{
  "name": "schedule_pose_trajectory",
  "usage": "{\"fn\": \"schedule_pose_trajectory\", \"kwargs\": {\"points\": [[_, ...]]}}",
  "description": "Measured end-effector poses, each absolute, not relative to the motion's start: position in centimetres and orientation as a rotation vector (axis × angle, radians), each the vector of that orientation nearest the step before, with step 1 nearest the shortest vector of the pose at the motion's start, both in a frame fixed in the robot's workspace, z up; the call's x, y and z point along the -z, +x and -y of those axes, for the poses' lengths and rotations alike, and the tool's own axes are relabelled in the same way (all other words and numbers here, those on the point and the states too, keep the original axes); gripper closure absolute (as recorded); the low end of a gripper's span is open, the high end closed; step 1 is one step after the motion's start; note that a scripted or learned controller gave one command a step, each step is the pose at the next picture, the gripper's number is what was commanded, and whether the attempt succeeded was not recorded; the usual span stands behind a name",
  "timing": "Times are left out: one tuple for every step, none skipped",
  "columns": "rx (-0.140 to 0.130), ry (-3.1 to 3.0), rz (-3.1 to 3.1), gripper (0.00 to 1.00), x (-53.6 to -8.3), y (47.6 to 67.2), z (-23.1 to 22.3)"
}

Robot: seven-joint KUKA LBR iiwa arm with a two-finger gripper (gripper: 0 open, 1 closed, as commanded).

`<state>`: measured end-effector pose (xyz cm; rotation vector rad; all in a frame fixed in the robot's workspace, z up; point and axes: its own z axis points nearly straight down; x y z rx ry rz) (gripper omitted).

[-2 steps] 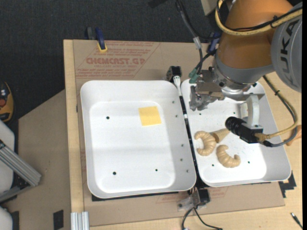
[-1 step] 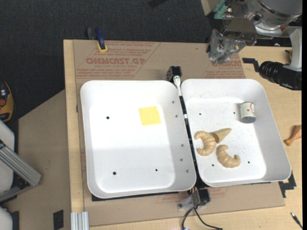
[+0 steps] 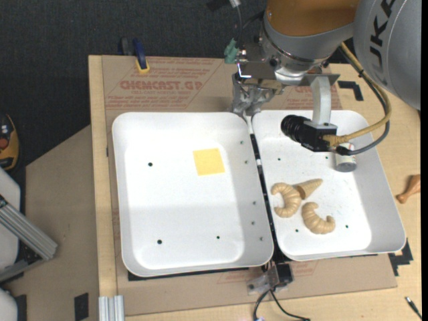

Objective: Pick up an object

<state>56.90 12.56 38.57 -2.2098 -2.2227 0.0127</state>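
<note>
A flat yellow square slice [image 3: 208, 161] lies in the left bin [image 3: 134, 199], toward its back right. In the right bin [image 3: 374, 212], two tan croissants [image 3: 287, 200] [image 3: 318, 220] sit near the front, with a small tan cone [image 3: 309, 188] touching the left one. My gripper [image 3: 249, 104] hangs low over the back edge where the two bins meet. It is apart from every object, and nothing shows in it. The arm's grey and orange wrist [image 3: 307, 12] looms above it.
A black cylinder with a cable [image 3: 306, 133] hangs off the wrist over the back of the right bin. The bins rest on a brown board [image 3: 167, 79] printed with red letters. A blue and yellow clamp [image 3: 140, 54] sits at its back left corner.
</note>
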Motion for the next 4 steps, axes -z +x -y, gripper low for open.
{"fn": "schedule_pose_trajectory", "kwargs": {"points": [[-0.017,-2.203,2.226,1.0,-24.4,53.1,-23.1],[-0.008,-2.223,2.216,1.0,-22.2,54.7,-18.7],[-0.01,-2.215,2.221,1.0,-18.9,52.3,-21.5],[0.02,-2.224,2.227,1.0,-30.1,53.9,-21.8]]}}
